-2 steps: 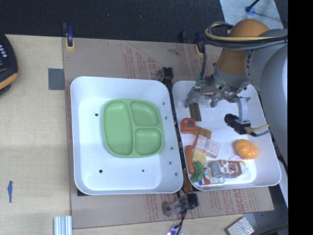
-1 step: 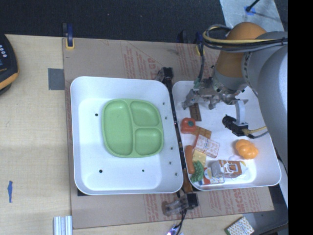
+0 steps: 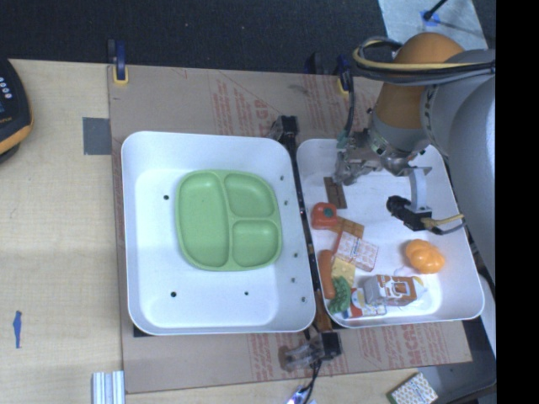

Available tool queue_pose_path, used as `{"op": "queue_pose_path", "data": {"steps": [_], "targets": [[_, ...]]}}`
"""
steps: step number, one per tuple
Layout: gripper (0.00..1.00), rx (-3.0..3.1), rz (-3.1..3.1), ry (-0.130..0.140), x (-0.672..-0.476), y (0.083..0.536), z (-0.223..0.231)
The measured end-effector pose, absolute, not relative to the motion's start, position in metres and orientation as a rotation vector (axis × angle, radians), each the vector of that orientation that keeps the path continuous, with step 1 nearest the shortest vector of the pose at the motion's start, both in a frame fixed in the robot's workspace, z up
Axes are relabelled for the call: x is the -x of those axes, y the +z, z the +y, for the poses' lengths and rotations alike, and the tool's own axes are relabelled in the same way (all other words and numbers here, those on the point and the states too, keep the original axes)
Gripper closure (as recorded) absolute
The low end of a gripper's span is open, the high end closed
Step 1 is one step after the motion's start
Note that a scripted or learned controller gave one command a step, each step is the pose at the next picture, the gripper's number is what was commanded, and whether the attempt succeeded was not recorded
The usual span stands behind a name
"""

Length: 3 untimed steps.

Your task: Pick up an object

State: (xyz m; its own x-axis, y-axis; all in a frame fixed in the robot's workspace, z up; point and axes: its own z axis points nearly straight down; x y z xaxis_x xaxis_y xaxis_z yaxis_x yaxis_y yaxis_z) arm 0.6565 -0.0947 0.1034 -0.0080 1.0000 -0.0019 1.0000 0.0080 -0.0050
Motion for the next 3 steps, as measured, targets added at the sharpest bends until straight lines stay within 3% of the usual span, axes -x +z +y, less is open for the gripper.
{"op": "queue_pose_path", "data": {"steps": [1,2,3], "targets": [[0.0,2.21,-2.228,0.009,-0.656,0.103,-0.095],[0.0,2.213,-2.226,0.007,-0.656,0.092,-0.093],[1.0,2.211,-2.228,0.008,-0.656,0.103,-0.094]]}}
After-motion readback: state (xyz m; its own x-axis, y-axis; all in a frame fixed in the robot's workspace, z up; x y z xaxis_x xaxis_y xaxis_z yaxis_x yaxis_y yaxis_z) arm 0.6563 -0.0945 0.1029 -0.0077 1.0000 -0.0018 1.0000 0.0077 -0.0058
